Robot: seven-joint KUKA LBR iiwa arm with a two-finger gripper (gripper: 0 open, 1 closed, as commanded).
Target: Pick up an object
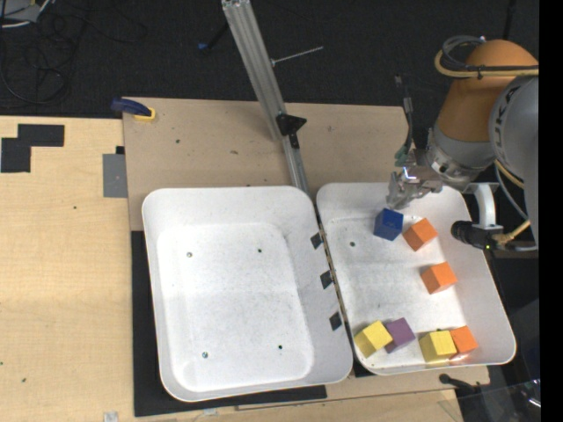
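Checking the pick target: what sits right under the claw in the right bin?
The claw hangs over the far end of the right bin, just above a blue block, with an orange block beside it. The claw's tips blur together.

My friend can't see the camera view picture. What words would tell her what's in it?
A grey and orange robot arm hangs its gripper just above a blue cube in the right white bin. Orange, yellow and purple cubes lie nearby.
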